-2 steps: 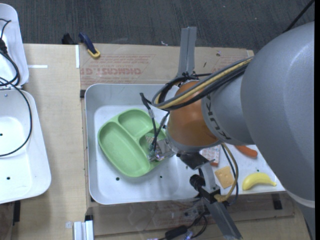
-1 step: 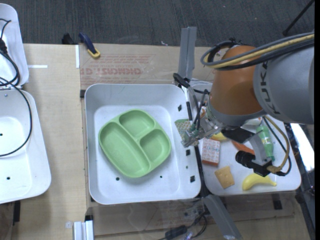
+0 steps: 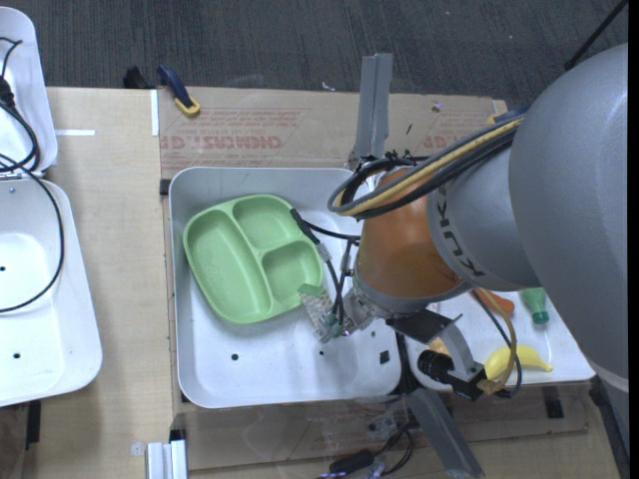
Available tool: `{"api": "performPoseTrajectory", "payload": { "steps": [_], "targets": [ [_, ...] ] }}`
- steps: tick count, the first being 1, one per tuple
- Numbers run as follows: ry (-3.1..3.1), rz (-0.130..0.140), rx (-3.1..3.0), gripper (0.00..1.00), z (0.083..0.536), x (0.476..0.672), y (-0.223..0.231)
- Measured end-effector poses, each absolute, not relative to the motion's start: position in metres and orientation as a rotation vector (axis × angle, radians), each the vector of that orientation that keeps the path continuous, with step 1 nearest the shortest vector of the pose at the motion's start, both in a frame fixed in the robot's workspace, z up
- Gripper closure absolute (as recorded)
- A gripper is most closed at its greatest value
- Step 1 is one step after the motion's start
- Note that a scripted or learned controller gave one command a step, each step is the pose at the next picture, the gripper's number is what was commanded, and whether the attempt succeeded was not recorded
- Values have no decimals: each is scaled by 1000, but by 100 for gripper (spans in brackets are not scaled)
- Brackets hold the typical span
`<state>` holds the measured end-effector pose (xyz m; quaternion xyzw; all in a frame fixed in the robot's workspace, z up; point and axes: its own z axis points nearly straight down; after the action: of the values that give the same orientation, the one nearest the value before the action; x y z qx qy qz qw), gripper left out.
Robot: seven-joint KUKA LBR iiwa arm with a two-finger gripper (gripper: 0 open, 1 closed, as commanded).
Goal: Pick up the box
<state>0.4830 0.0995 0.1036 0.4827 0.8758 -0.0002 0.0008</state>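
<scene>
A dark carpeted floor (image 3: 300,18) is seen along the top, and below it a pale wooden counter (image 3: 115,168) with a sheet of brown cardboard (image 3: 270,133) laid flat under the far side of the right bin. A blue and yellow clamp (image 3: 178,90) is noted at the counter's far edge.

Two shallow white bins are set side by side. The left bin (image 3: 40,317) is crossed by a looping black cable (image 3: 45,238). The right bin (image 3: 260,367) is largely covered by the arm.

The arm (image 3: 559,198) is seen reaching in from the right, its grey body filling the upper right, with the orange band (image 3: 409,252) turned down over the middle of the right bin. Black and yellow cables (image 3: 429,168) are draped across the wrist.

The tool (image 3: 334,322) is pointed down and to the left, low over the bin floor, just beside the near right corner of a green divided plate (image 3: 250,257). Something small, pale and translucent is seen at the tip, touching or nearly touching the plate's edge; what it is cannot be told. Whether the tool is spread or closed cannot be told, since the wrist hides most of it.

No box can be made out with certainty.

On the right side of the bin, a yellow banana (image 3: 519,359), an orange piece (image 3: 496,300) and a green piece (image 3: 536,307) are seen, partly hidden by the arm.
</scene>
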Motion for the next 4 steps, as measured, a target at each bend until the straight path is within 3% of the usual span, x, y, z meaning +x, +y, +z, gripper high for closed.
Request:
{"api": "performPoseTrajectory", "payload": {
  "steps": [1, 2, 3, 4],
  "targets": [
    [2743, -36, 1569, 100, 89, 472, 138],
    [2743, -18, 1556, 0, 87, 474, 143],
    [2754, -41, 1571, 100, 92, 470, 140],
    [2816, -5, 1395, 100, 238, 490, 87]
  ]
}}
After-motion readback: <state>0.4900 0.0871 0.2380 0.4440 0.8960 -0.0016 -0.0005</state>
